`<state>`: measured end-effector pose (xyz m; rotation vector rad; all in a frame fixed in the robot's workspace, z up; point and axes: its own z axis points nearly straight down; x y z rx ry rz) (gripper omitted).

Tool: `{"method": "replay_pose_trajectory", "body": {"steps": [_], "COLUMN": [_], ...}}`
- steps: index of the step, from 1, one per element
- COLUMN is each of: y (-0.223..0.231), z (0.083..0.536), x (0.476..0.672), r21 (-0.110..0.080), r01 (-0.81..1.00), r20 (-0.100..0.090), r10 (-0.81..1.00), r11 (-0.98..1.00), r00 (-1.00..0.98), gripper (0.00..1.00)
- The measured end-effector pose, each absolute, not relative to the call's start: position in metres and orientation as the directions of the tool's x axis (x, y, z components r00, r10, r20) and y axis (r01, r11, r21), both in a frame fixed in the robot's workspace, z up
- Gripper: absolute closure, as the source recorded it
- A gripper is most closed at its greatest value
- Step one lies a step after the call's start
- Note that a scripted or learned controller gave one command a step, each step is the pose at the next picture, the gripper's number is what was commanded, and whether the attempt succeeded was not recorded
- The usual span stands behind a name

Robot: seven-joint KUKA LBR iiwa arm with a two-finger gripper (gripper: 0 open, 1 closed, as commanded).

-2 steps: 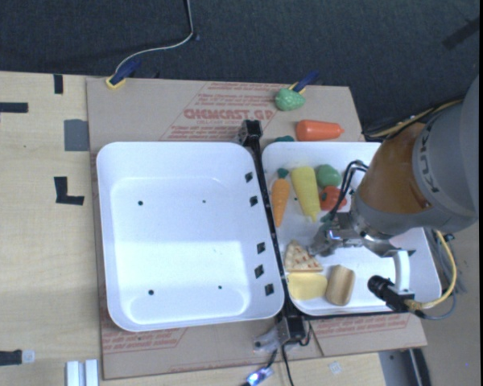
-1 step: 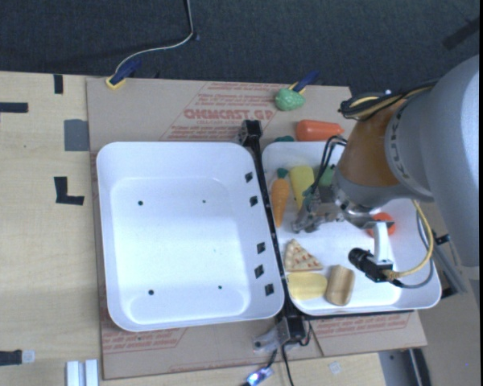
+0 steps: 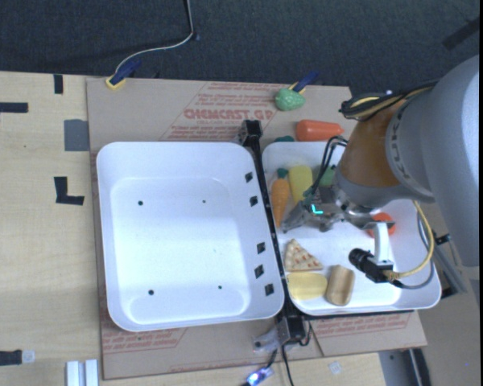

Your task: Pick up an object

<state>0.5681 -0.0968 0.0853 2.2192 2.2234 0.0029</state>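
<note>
While the cardboard (image 3: 225, 112) reads "CHEMCAST GP", the claw's (image 3: 312, 212) state is unclear.

bins (image 3: 177, 312): smooth white plastic, slight sheen | sheet (image 3: 217, 111) under bins: matt brown cardboard, printed red | desk (image 3: 32, 240): pale wood look

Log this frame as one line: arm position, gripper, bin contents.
arm: over right bin | gripper: low beside carrot and corn | grasp: unconfirmed | left bin: no items
</note>
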Motion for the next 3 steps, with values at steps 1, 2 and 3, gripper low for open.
{"method": "replay_pose_trajectory", "body": {"steps": [1, 2, 3], "y": [-0.102, -0.102, -0.002], "z": [0.098, 0.107, 0.189], "x": [0.635, 0.632, 0.601], "r21": [0.003, -0.005, 0.003], "r01": [1.000, 1.000, 1.000], "r20": [-0.001, 0.001, 0.003], "r10": [1.000, 1.000, 1.000], "r11": [0.003, 0.002, 0.009], "r00": [-0.003, -0.002, -0.009], "gripper": [0.00, 1.00, 1.00]}}
